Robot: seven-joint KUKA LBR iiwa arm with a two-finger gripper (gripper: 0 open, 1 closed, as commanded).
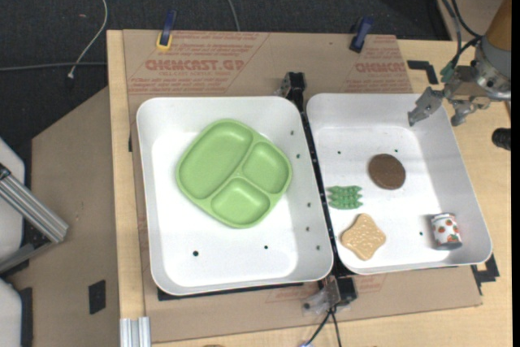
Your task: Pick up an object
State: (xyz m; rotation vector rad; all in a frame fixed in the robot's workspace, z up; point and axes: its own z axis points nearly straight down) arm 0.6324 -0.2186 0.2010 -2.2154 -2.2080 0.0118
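**A:** Where do we stand? Our gripper (443,106) hangs over the far right corner of the right bin (357,114), fingers spread and nothing between them.

**B:** So we have yet to choose. Four things lie in that bin: a brown round disc (387,171) near its middle, a green pea pod (344,196) against its left wall, a tan cracker-like piece (362,236) by its near edge, and a small red-and-white can (444,230) in the near right corner.

**A:** The disc lies nearest to us. We judge it light and stiff, but flat, so we would have to close across its rim, low against the bin floor.

**B:** The can looks the easier hold: it stands taller, and its curved sides give us something to pinch. It may be smooth and roll, though, and it sits close to the wall.

**A:** The pod looks small and perhaps soft; with the wall just beside it, there is little room for a finger.

**B:** And the left bin (162,175)?

**A:** It carries a green divided plate (234,172), broad and shallow, probably too wide for us except at its rim.

**B:** Both bins rest on a cardboard sheet (122,199) held by blue clamps (168,28) at its far edge. Dark carpet (65,28) with loose cables (97,0) lies beyond.
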